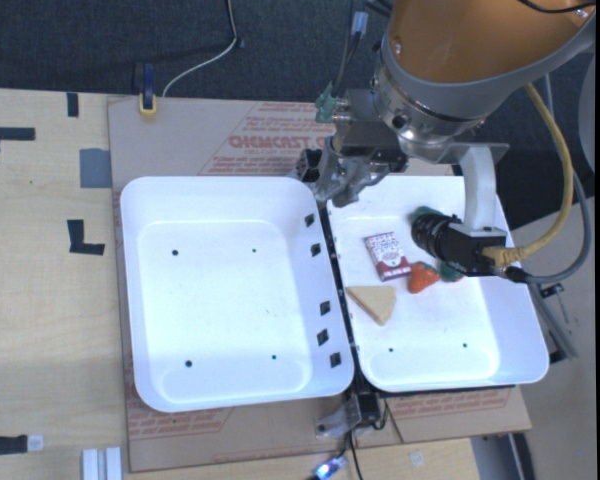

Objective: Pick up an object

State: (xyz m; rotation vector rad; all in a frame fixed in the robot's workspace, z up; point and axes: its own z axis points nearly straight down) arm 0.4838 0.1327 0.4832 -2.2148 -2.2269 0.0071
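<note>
The right bin (480,363) holds three things near its middle. A small red and white packet (385,253) lies flat, a tan wedge like a slice of cheese (373,302) lies below it, and a red strawberry-like piece (424,278) sits to their right. My gripper (338,183) hangs over the far left corner of the right bin, by the wall between the bins, up and to the left of the packet. Nothing shows between its fingers.
The left bin (140,268) sits beside the right one, sharing a middle wall with black clips (325,298). Both bins rest on a cardboard sheet (210,133) on the wooden bench. A yellow clamp (147,103) stands at the cardboard's far left corner.
</note>
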